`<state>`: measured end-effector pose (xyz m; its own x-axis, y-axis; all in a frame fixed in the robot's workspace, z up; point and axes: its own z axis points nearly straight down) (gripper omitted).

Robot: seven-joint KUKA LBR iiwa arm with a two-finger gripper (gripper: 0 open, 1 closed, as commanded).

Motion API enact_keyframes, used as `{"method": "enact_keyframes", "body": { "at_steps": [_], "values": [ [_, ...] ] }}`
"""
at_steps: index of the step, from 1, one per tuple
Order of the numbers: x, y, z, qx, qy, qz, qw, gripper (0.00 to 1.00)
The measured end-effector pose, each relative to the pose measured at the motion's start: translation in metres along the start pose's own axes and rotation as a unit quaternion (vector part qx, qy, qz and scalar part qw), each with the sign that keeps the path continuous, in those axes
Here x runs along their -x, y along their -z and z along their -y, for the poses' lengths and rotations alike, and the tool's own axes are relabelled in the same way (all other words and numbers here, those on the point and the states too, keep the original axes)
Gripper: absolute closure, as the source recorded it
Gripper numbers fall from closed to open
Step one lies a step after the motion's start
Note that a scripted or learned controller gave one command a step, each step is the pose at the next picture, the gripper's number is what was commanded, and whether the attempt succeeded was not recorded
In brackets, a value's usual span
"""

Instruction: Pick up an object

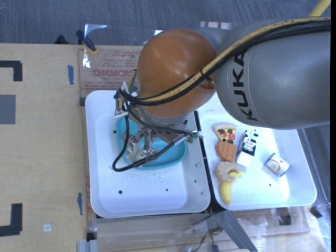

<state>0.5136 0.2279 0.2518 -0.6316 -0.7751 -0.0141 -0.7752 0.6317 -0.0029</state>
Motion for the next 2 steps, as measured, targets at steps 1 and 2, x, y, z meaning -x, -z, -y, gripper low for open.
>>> {"method": "enact_keyframes", "body": {
  "at_steps": [1,2],
  "values": [
    [0.003,0.012,0.0,-0.001,-0.001,0.005,1.0,1.0],
    [-0.024,-0.025,-0.011,0.002,0.123,-0.005,0.9923,1.0]
  ]
}}
